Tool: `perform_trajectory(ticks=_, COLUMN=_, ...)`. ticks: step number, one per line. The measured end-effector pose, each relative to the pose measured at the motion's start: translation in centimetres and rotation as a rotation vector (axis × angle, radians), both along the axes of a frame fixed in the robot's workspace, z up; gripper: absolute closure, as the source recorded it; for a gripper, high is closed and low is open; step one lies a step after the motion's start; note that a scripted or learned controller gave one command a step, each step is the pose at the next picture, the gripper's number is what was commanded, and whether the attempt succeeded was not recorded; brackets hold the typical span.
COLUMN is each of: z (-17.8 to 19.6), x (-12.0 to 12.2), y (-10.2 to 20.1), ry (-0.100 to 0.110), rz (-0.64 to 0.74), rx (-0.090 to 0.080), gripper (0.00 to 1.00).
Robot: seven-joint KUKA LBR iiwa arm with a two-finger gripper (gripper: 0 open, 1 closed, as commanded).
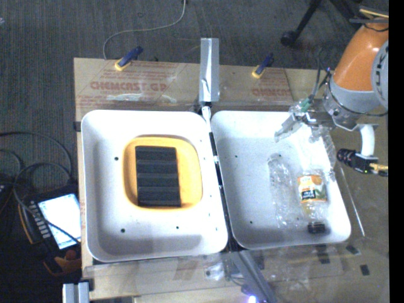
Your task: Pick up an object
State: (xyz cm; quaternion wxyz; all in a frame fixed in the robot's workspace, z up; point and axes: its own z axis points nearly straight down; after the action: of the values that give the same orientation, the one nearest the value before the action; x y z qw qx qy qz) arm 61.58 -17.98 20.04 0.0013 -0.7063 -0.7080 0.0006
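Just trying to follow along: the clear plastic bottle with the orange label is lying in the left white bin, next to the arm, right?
Not quite. The clear plastic bottle with the orange label lies in the right white bin, as the camera view shows; the left white bin holds a yellow-rimmed black rectangular pad instead. The arm's tool does hover at the right bin's far edge.

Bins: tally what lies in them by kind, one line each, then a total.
Yellow tray with a black ridged insert, left bin: 1
Clear plastic bottle with an orange label, right bin: 1
Crumpled clear plastic wrap, right bin: 1
Total: 3
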Motion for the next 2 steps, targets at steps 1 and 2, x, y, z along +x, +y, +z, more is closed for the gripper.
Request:
perform_trajectory(ticks=1, z=-9.7, x=-0.2, y=-3.5, ry=-0.007, rz=0.016, rx=0.003, gripper=0.0)
perform_trajectory(ticks=2, z=-10.3, x=-4.0, y=-3.6, ry=-0.034, rz=0.104, rx=-0.002, gripper=0.0)
